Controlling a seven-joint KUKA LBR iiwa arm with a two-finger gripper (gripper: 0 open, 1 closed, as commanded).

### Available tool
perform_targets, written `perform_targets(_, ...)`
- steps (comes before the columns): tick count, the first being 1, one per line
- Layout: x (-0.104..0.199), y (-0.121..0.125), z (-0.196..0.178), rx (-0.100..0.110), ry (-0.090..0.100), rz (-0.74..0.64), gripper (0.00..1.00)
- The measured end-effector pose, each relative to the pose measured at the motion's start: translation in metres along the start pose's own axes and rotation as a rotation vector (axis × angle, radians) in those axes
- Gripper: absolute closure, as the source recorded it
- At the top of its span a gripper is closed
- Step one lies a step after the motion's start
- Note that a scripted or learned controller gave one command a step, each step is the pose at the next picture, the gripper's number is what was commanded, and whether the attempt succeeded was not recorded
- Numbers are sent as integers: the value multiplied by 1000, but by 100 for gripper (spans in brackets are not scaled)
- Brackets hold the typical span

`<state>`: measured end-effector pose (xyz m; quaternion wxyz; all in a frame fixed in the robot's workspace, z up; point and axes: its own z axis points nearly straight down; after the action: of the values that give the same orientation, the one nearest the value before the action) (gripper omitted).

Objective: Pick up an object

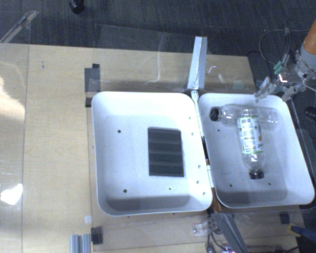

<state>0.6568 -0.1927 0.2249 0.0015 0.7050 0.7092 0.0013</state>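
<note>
Camera view: two white bins sit side by side on the counter (52,141). The left bin (110,141) holds one dark ribbed pad (166,152), lying flat near its middle. The right bin (297,162) holds two clear plastic bottles. One bottle (251,141) lies lengthwise, its label facing up and its dark cap toward the near edge. The other bottle (237,115) lies crosswise near the far wall, its dark cap pointing toward the left bin. The two bottles overlap or touch where they cross; which one lies on top is hard to tell through the clear plastic.

Both bottles look empty, so they are probably light, with thin walls that give under pressure and a smooth, round, slippery body that may roll or squirt out of a pinch. The labelled bottle seems the better target. A hold across its body at the label, square to its long axis, looks safest; the neck is stiffer but narrow.

The pincer (276,86) hangs over the far right corner of the right bin, beside the crosswise bottle and clear of both. Its fingers (263,91) stand apart with nothing between them.

Count: two bins, two bottles, one pad, one pincer.
</note>
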Motion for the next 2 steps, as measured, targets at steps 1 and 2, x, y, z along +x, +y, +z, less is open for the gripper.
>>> perform_targets(1, -9, -2, 100, -3, -1, -12, 0)
perform_targets(2, -11, -55, 137, -4, -1, -115, 0)
